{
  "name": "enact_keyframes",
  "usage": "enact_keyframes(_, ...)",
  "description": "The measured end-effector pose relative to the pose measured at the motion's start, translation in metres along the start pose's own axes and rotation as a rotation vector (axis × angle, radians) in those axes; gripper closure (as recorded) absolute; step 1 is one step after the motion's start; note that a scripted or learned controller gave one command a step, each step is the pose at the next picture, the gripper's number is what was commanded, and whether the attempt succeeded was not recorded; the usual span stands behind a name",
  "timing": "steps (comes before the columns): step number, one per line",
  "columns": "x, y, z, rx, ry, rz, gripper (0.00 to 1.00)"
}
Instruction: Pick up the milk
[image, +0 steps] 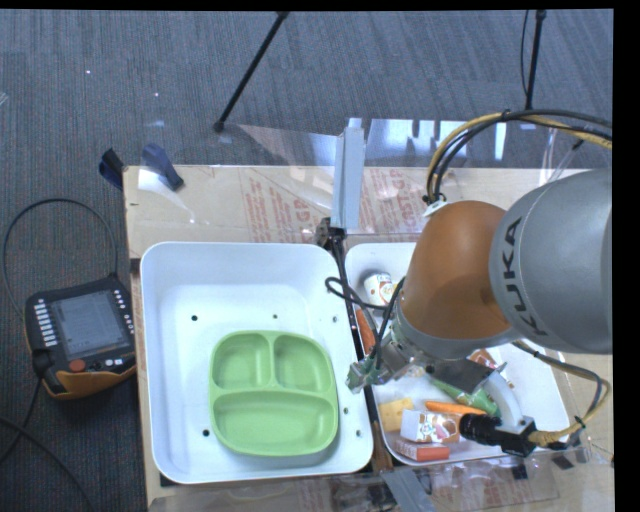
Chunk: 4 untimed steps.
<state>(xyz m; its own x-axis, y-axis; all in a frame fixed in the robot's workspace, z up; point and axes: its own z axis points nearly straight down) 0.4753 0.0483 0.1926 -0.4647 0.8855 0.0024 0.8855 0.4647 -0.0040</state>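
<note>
A small white carton with orange and red print, which looks like the milk (429, 427), lies near the front edge of the right bin (392, 250). The arm's orange band and grey wrist hang over the middle of that bin and cover much of it. My gripper (368, 370) reaches down at the bin's left wall, left of and slightly behind the carton, and is mostly hidden by the wrist. Nothing can be made out between its tips.
Around the carton lie a carrot (455, 408), a yellow piece (394, 412) and a round white item (378, 288) at the back. The left bin (170, 300) holds a green divided plate (272, 395). A teach pendant (82, 335) lies off the bench's left.
</note>
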Motion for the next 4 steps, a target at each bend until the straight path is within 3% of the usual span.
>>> enact_keyframes(1,0.016,0.009,0.006,-0.001,-0.001,-0.735,1.0)
enact_keyframes(2,0.053,0.028,-0.014,-0.002,-0.002,-0.838,1.0)
enact_keyframes(3,0.052,0.029,-0.022,0.0,0.001,-0.832,1.0)
enact_keyframes(4,0.067,0.036,-0.049,-0.003,-0.003,-1.313,1.0)
